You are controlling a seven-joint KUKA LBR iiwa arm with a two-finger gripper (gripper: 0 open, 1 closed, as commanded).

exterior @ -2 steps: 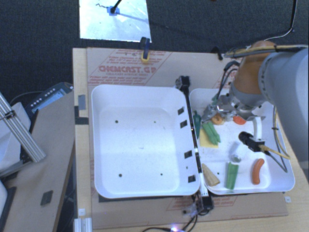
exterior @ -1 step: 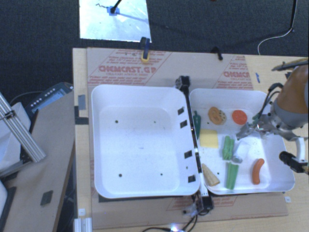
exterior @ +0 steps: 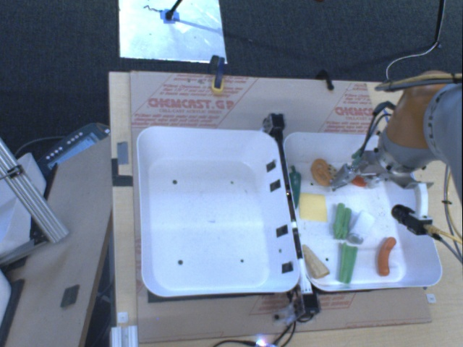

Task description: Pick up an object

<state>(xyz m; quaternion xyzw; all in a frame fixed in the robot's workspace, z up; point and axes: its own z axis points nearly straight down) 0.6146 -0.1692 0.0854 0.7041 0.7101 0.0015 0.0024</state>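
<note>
The metal two-finger gripper [exterior: 340, 178] is hovering just beside a round, rough orange lump [exterior: 321, 170] in the smooth white plastic bin [exterior: 427, 266]; how far its jaws are parted cannot be told.

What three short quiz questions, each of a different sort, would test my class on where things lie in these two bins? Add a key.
1. True or false: the yellow square lies in the left bin.
2. Which thing lies nearest the gripper? A. the sausage B. the orange piece C. the tan wedge
3. Fill in: the arm reaches over the ____ bin.

Key: 1. False, it lies in the right bin. 2. B. 3. Right.
</note>
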